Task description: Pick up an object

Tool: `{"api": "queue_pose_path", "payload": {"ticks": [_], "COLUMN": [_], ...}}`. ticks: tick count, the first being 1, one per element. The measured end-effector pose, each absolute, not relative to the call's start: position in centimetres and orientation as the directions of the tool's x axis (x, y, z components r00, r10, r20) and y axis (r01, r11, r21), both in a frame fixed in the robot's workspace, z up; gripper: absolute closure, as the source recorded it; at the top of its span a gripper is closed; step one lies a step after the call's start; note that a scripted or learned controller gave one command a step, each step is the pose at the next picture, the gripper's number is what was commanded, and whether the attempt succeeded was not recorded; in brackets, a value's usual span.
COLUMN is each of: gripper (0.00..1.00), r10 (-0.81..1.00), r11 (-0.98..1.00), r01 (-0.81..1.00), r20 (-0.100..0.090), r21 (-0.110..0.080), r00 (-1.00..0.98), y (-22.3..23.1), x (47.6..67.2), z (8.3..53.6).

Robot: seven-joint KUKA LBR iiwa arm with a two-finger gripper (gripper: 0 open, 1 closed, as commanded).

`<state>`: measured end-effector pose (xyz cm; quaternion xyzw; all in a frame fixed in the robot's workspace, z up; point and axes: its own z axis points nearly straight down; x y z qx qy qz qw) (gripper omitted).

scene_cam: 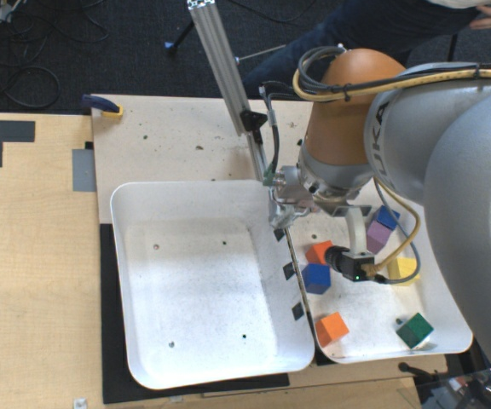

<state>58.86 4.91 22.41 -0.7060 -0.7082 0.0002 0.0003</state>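
White plastic of the near left bin (203, 313) lies bare under speckles, so my work is all in the right bin (446, 335), where the pieces sit. Nearest me there are an orange cube (332, 327) beside the divider and a green cube (415, 330) toward the right rim, well apart from each other. Farther in lie a blue cube (316, 278) touching a red-orange piece (320, 251), a yellow block (402, 269), then a purple block (378, 237) with another blue block (387, 218) just behind it. My gripper (281, 216) hangs at the far end of the divider between the bins, and whether it is spread or closed I cannot tell; nothing shows in it. I judge the orange cube the cleanest target, since it stands alone; I should come straight down over it and keep clear of the bin wall, because the clustered pieces farther in would likely get nudged. Beyond the bins the pale wooden bench (32, 228) carries grey patches, a slanted aluminium rail (224, 58) rises at the far side, and cables trail over dark carpet (75, 32).
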Motion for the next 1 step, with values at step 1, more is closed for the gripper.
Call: {"api": "queue_pose_path", "payload": {"ticks": [1], "gripper": [1.0], "r10": [1.0], "r11": [0.004], "r01": [1.0], "r20": [0.002], "r21": [-0.001], "r00": [-0.004], "y": [9.74], "x": [59.9], "z": [23.5]}}
